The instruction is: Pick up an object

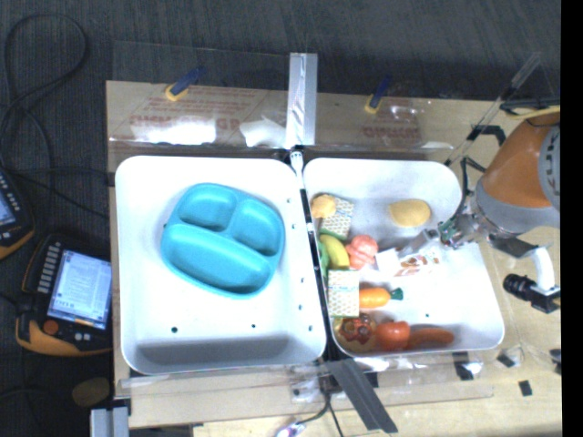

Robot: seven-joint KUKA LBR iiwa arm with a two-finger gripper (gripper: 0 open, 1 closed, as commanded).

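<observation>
We're at the approach step: hand (448, 233), grip state unreadable, hangs over the right white bin's (474, 309) right edge beside the small printed white card (412, 263); next move needs a descent.

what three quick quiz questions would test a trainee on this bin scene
1. True or false: the blue divided tray lies in the left bin.
2. Which bin holds the carrot: A left, B right?
3. Fill in: the yellow potato-like item sits nearest the ___ bin's far wall.

Key: 1 true; 2 B, the right bin; 3 right. The gripper is at that bin's right rim.
</observation>
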